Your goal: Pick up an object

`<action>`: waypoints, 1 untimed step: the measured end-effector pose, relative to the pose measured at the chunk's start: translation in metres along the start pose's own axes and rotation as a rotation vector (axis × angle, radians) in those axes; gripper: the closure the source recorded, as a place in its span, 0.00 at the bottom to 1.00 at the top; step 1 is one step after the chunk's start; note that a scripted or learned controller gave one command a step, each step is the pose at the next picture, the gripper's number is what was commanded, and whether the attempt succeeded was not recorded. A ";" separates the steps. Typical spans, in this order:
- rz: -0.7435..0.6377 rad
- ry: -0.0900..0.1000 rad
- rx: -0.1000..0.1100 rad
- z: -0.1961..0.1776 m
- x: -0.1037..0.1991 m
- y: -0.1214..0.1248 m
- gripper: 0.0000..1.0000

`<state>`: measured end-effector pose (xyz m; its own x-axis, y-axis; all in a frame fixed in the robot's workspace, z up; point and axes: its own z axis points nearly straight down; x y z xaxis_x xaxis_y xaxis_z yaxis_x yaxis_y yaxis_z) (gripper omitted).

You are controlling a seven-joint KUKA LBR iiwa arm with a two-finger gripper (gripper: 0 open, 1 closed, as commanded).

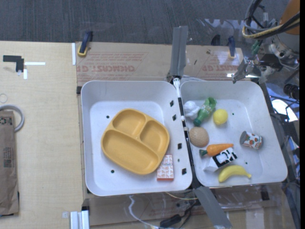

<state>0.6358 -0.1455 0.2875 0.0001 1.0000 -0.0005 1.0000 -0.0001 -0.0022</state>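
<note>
The gripper (245, 69) hangs over the far rim of the right bin (271, 128), carrying nothing, though whether it is apart or together I cannot tell; every candidate lies nearer the camera than it; closest looks the lemon (220, 117), just beside the green bottle (206, 110); the banana (234, 173), long axis roughly crosswise, sits farthest, against the near wall.
</note>
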 end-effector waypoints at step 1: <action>-0.062 -0.002 0.000 0.062 -0.055 0.023 0.00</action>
<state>0.6585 -0.2004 0.2257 -0.0615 0.9981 -0.0022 0.9981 0.0615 -0.0021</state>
